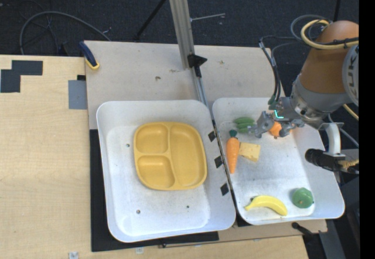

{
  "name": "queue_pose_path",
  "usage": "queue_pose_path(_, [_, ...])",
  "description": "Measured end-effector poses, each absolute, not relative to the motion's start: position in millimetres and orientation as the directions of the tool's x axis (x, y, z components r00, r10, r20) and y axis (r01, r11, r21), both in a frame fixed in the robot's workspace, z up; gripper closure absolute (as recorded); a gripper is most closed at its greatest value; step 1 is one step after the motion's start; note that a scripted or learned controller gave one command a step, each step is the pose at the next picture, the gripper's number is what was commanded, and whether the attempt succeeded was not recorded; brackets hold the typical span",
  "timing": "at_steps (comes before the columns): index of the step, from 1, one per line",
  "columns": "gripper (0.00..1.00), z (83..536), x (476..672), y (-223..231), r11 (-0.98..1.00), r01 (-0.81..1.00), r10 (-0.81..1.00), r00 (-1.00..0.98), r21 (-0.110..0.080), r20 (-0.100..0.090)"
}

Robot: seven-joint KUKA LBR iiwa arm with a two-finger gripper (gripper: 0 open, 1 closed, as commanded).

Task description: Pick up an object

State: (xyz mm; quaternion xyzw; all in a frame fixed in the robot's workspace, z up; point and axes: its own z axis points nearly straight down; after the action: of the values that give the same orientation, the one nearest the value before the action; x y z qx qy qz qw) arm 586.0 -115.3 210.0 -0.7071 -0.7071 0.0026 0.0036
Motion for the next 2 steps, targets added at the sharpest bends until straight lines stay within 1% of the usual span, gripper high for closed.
queue_pose_path(1, [0.0,212,587.3,-115,0.001,1.0,1.0,-0.001,-0.004,0.001])
queue_pose_path(2, [0.0,168,585.9,-118,0.0,1.0,1.0,0.0,-0.007,0.001])
